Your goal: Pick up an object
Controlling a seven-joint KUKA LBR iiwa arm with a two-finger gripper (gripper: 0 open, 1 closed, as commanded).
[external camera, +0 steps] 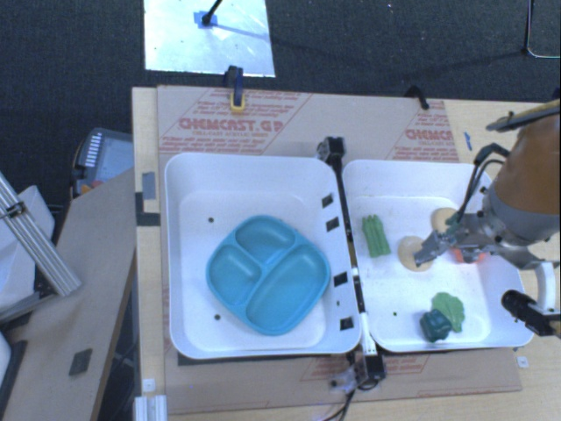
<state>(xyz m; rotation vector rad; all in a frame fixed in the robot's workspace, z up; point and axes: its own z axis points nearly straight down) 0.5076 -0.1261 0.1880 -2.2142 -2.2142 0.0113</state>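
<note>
Arm (526, 182) low, wrist angled left

We've got a green ridged piece (375, 235) lying flat, a tan round disc (414, 253) beside it, and a green leafy bit (449, 308) touching a dark teal lump (435, 325), all in the right bin (394, 182).

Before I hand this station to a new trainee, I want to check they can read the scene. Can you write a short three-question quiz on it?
1. True or false: the blue divided plate lies in the left bin.
2. Which thing lies nearest the gripper? A) the green ridged piece B) the tan disc C) the dark teal lump
3. Fill in: the light green leafy piece touches the dark teal lump in the ____ bin.

Key: 1 true; 2 B; 3 right.
</note>
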